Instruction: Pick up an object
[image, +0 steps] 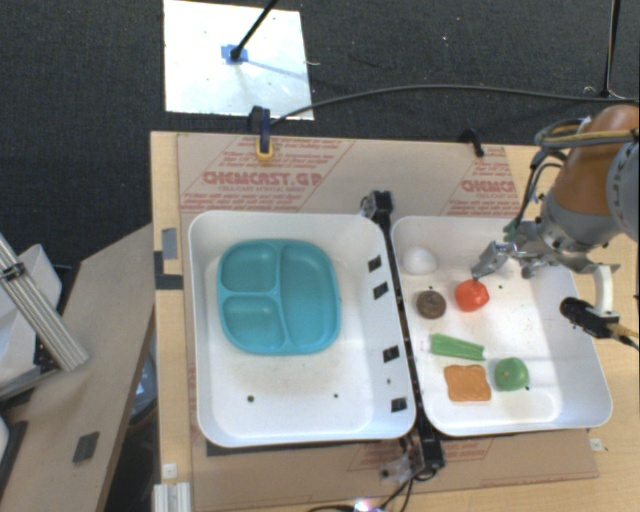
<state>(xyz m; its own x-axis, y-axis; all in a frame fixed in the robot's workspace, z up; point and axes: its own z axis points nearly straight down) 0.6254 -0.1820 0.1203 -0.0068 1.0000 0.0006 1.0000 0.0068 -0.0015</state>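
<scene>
We see the end effector (497, 262) over the right bin (580, 400), low near its back; fingers look narrowly parted, nothing between them. Red ball (472, 295) sits just below-left of it, apart from the fingertips. Brown disc (431, 304) further left, white ball (418, 261) left at about the same level. Green strip (457, 347), orange toast piece (467, 383) and green ball (511, 374) lie well toward us. Teal divided plate (278, 298) is far left in the left bin (300, 420).

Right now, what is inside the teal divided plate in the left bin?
The teal plate in the left bin shows three compartments, all bare. What lies under the plate is covered by it.
</scene>
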